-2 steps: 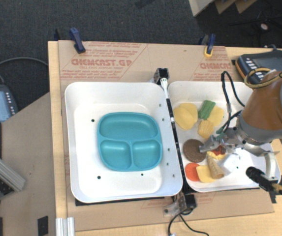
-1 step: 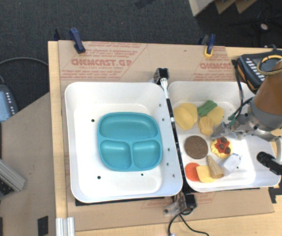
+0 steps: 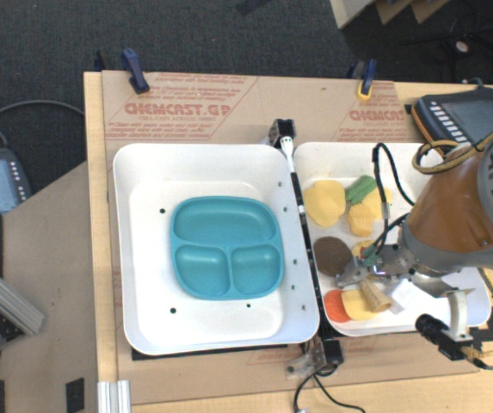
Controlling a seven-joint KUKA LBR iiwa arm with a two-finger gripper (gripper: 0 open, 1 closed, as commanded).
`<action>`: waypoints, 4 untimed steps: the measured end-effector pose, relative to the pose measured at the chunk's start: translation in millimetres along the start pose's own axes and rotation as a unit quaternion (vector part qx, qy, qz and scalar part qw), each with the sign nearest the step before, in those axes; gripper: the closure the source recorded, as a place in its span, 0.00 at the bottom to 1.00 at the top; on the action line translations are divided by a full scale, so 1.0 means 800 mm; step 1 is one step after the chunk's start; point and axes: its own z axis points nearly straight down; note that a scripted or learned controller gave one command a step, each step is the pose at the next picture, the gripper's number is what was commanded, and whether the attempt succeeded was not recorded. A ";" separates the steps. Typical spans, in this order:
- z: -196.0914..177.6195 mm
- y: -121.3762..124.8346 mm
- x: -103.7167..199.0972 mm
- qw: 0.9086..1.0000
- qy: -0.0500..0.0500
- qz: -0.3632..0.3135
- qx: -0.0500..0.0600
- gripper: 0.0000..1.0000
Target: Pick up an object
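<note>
Arm [image 3: 457, 213] reaching from right, hand [image 3: 362, 280] lowered, wrist bent

The arm [image 3: 457, 209] is reaching in from the right over the right bin [image 3: 332, 155], and its gripper [image 3: 365, 284] is hanging low near that bin's front edge, just above a yellow piece [image 3: 362, 308] and an orange-red piece [image 3: 335, 306]. A brown round thing [image 3: 331, 252] is lying beside it by the bin's left wall. Further back, a yellow lump [image 3: 324, 203], a green piece [image 3: 361, 187] and a smaller yellow piece [image 3: 361, 220] are sitting together. A teal divided plate [image 3: 225, 246] is resting mid-floor in the left bin [image 3: 143, 256].
</note>
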 end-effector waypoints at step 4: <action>-0.230 0.014 0.182 1.000 -0.002 0.000 -0.005 1.00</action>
